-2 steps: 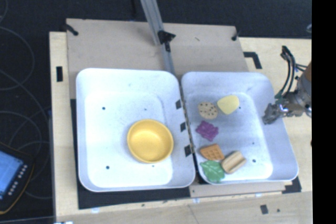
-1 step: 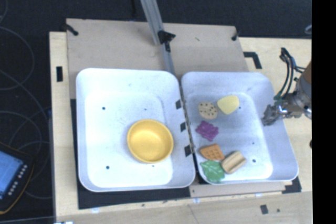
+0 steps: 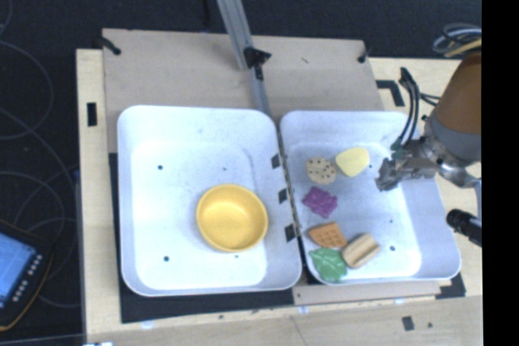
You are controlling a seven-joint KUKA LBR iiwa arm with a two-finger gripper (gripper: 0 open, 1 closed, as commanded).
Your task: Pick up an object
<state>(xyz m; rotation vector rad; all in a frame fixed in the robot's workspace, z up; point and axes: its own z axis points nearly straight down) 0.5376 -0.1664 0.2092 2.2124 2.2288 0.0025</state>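
The arm [image 3: 461,105] is cut off at the right side, so most of it is out of sight. The gripper [image 3: 389,174] is small and blurry. A screen [image 3: 15,270] is cut off at the left edge.

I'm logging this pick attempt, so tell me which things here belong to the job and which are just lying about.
Belongs to the job:
- gripper, above the right bin
- pale yellow piece, nearest to it
- spotted cookie
- purple piece
- orange waffle
- green piece
- tan roll

Just lying about:
- yellow bowl in the left bin
- handheld screen
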